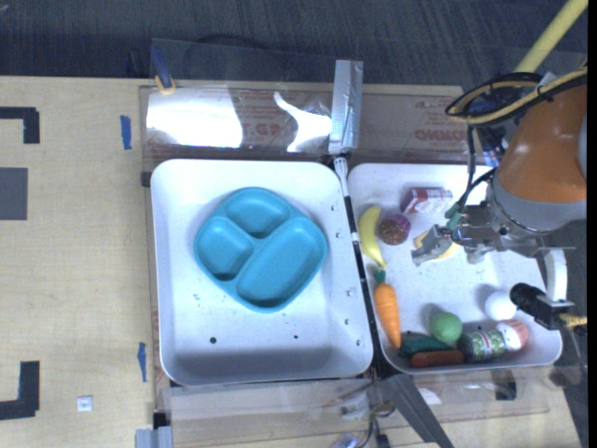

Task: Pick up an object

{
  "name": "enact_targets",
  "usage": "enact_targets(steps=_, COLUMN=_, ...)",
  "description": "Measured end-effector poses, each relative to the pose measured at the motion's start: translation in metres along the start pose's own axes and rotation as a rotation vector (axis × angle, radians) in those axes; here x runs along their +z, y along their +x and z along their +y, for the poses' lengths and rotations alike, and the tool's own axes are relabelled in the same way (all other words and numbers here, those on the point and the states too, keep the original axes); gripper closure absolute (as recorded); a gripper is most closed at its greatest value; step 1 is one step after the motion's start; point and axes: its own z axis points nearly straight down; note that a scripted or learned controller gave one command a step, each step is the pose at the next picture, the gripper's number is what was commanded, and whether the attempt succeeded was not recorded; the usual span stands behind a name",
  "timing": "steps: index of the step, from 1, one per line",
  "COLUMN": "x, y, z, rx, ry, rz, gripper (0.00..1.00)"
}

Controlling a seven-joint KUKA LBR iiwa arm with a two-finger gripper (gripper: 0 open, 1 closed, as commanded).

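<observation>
The right bin (pixel 532 278) holds several small items. A yellow banana (pixel 370 234) lies along its left wall, with a dark purple ball (pixel 395 229) beside it and a red-and-white packet (pixel 425 199) further back. An orange carrot (pixel 387 312) lies below the banana. At the front edge sit a green lime (pixel 445 326), a red and dark piece (pixel 431 355), a labelled can (pixel 494 341) on its side and a white egg (pixel 500 303). My gripper (pixel 432 246) hangs low over the middle of this bin, just right of the purple ball. A small yellowish patch shows at its tip.
The left bin (pixel 177 325) carries a blue divided plate (pixel 260 247). The grey arm with its orange band (pixel 550 152) covers the right bin's back right corner. A metal divider post (pixel 345 105) stands behind the seam between the bins.
</observation>
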Motion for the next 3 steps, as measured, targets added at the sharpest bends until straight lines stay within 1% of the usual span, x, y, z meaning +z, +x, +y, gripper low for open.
enact_targets(steps=1, x=0.047, y=-0.039, z=0.063, rx=-0.035, ry=-0.001, rz=-0.002, gripper=0.00)
enact_targets(steps=2, x=0.105, y=-0.031, z=0.056, rx=-0.037, ry=-0.010, rz=-0.003, gripper=0.00)
enact_targets(steps=3, x=0.106, y=-0.030, z=0.111, rx=-0.010, ry=0.008, rz=-0.002, gripper=0.00)
